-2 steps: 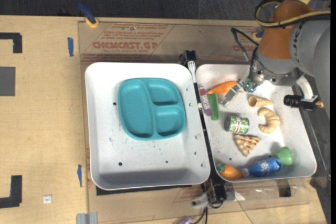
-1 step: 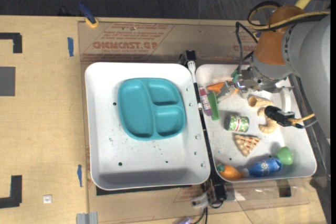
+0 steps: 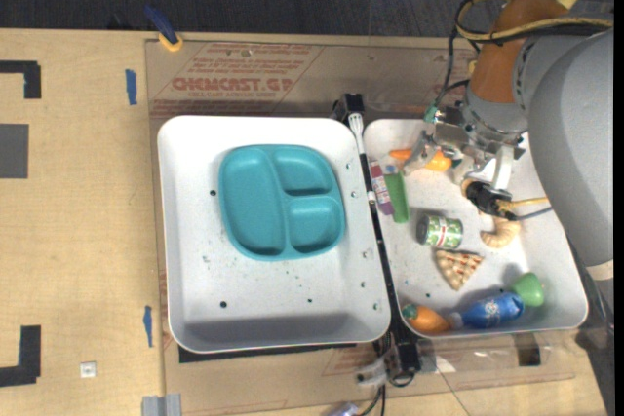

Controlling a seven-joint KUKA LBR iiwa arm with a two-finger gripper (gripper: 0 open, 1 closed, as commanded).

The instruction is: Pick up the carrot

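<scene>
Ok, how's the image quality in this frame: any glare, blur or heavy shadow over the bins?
Camera view: lighting is even and soft; the left bin and teal tray read sharply, with no blown-out glare. The arm looms large and slightly soft at the right, partly covering the right bin. The small items near the gripper are hard to resolve.

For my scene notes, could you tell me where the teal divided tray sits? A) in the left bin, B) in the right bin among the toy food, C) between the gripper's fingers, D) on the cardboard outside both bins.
A: the teal divided tray lies flat in the left bin, while the small food items, such as the can and pizza slice, are in the right bin.
</scene>
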